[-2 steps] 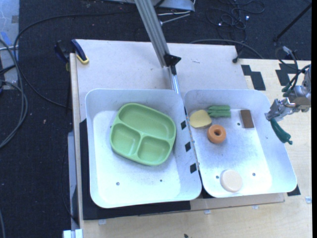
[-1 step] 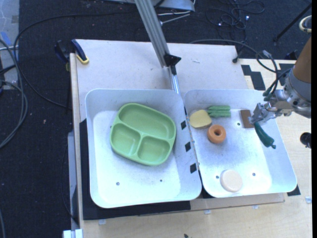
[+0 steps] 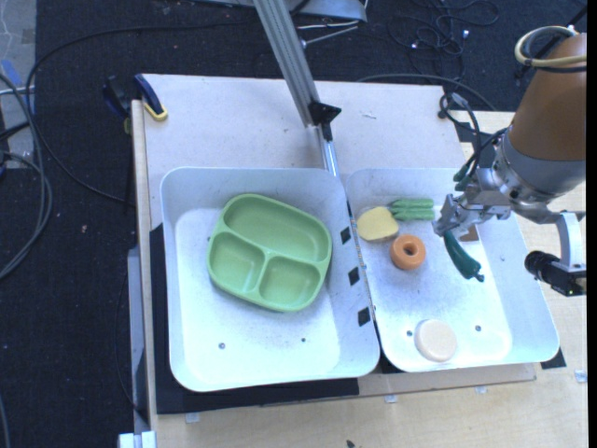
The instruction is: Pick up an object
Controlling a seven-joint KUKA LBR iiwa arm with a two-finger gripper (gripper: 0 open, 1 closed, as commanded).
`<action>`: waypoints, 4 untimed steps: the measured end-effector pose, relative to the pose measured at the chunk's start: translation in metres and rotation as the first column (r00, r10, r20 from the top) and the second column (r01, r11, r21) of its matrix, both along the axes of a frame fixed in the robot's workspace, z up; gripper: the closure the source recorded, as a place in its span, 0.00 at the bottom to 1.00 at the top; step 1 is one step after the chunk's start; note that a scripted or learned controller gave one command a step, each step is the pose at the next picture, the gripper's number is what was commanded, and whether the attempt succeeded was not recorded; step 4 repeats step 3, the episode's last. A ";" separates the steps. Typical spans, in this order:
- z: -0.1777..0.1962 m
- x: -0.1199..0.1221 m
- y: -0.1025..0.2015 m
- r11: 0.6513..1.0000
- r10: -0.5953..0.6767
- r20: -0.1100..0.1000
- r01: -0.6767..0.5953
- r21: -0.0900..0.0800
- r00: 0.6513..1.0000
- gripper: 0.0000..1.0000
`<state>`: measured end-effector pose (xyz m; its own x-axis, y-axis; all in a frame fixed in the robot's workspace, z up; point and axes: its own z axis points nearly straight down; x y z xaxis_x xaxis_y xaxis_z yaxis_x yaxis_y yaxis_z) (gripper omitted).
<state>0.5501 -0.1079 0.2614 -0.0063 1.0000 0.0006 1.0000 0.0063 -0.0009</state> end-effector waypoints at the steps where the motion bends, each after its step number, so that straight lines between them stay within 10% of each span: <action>1: 0.001 -0.007 0.059 1.000 0.002 0.000 -0.002 0.001 1.000 1.00; 3: -0.020 0.001 0.175 1.000 0.000 0.001 0.000 -0.001 1.000 1.00; 4: -0.020 0.001 0.175 1.000 0.000 0.001 0.000 -0.001 1.000 1.00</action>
